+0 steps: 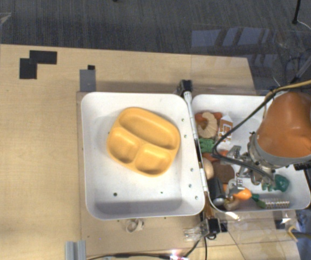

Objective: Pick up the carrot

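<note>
Camera view: no legible writing on any item. Carrot (pixel 242 195) lies in the right bin (pixel 302 198), near its front edge, long axis roughly left-right. Gripper (pixel 244 176) hangs just above it; finger state cannot be determined. Yellow divided tray (pixel 143 140) occupies the left bin (pixel 98 188).

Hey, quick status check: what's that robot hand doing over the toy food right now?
Hand low in the right bin, grip unclear. Carrot lying just below it, not lifted. Other toy food crowds the bin's left side.
</note>
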### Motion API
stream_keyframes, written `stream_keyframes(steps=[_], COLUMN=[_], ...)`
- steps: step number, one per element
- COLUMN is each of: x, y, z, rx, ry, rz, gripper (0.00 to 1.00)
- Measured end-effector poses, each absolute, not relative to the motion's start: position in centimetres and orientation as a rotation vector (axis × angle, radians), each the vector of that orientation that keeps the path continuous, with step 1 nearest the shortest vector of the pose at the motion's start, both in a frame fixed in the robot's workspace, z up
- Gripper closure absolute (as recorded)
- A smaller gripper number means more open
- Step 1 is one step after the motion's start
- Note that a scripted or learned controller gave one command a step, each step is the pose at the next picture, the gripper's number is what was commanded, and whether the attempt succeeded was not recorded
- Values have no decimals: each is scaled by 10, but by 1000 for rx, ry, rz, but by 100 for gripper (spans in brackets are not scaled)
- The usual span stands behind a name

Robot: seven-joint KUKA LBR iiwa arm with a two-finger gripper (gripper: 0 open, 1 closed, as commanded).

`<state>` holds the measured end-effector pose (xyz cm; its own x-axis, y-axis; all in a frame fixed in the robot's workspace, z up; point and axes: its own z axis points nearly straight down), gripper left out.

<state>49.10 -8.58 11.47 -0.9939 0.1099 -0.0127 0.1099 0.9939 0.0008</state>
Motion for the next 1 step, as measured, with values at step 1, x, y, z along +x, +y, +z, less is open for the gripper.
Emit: stream_keyframes(steps=[1], x=[501], y=[-89], z=[101], rx=[-88], ry=[3101], rz=[-4], gripper=[0])
